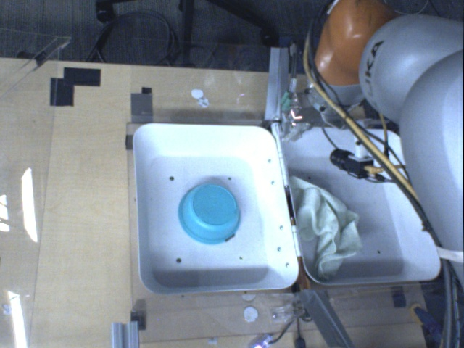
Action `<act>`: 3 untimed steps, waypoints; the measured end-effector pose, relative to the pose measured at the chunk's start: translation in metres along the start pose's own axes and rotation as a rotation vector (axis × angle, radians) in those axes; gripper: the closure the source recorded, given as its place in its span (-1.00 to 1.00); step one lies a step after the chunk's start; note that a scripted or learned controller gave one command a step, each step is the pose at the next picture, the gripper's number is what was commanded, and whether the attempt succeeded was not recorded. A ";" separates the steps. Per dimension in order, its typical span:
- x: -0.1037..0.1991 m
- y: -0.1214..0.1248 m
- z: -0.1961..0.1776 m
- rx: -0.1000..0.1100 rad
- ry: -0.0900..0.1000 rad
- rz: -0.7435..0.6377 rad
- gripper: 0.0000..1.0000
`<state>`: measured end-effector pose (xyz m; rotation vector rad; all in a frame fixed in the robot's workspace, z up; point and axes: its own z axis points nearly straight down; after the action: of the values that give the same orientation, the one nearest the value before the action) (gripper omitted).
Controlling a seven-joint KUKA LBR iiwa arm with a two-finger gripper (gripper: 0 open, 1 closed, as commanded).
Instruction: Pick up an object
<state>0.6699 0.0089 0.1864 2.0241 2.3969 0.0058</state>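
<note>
Left bin (156,194): shallow white plastic tray on the pale wooden counter (80,230); a round light-blue plastic bowl (210,213) sits upside down near its middle, apart from every wall.
Right bin (406,259): matching white tray, touching the left bin along their shared edge; a crumpled pale-green cloth (326,227) lies against its left wall.
Arm (413,71): grey body with orange band, reaching in from the right above the right bin's far end, cables trailing over the tray.
Fingers: hidden among the wrist hardware; whether released or clenched cannot be told.
Progress: judged not begun, as both candidate objects rest untouched in their bins.
Remaining: choose bowl or cloth, descend, grasp, lift clear.
</note>
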 end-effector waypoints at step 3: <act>0.125 -0.021 0.075 0.003 0.001 0.152 1.00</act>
<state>0.6286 0.1284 0.1108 2.2023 2.2388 0.0045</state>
